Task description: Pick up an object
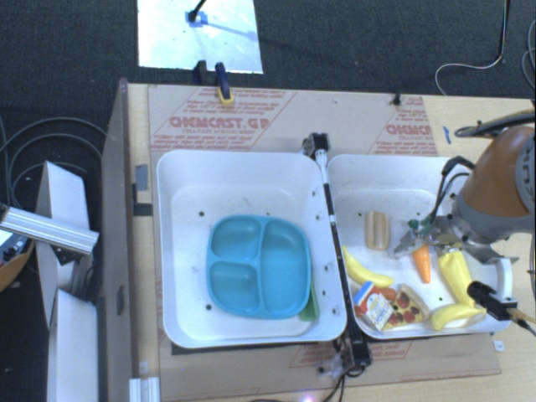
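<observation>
Bins sit side by side on the bench. Nearest me in the right bin (502, 268) I note a pizza slice (405, 303), a small packet (376, 306) and bananas (456, 315). Just beyond, a carrot (423, 264) lies directly below the gripper (416, 237), tip touching or nearly so; I cannot tell how the fingers stand. A tan roll (377, 229) lies further back. The left bin (180, 224) holds a blue divided tray (258, 265).

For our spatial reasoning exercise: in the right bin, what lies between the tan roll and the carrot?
In the camera view, the hand sits between the tan roll and the carrot, just above the carrot's top.
</observation>
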`<move>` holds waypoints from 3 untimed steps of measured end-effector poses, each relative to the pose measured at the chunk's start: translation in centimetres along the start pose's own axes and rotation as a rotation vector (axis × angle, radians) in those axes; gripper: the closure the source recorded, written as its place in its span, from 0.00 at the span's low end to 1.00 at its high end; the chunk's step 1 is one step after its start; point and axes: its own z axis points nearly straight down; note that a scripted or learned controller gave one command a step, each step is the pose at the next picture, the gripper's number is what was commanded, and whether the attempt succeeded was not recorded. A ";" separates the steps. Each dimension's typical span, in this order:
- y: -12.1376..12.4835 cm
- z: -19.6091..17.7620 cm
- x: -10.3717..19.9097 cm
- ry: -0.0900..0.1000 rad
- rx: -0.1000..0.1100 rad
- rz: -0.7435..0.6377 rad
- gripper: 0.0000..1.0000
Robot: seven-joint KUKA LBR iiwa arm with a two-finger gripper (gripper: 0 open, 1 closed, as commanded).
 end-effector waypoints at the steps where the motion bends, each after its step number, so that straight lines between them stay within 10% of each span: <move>1: 0.2 -1.2 0.0 -0.002 -0.005 -0.001 1.00; 2: -4.3 -10.1 1.1 -0.002 -0.008 0.000 1.00; 3: -3.0 -12.8 7.8 0.001 -0.007 -0.012 1.00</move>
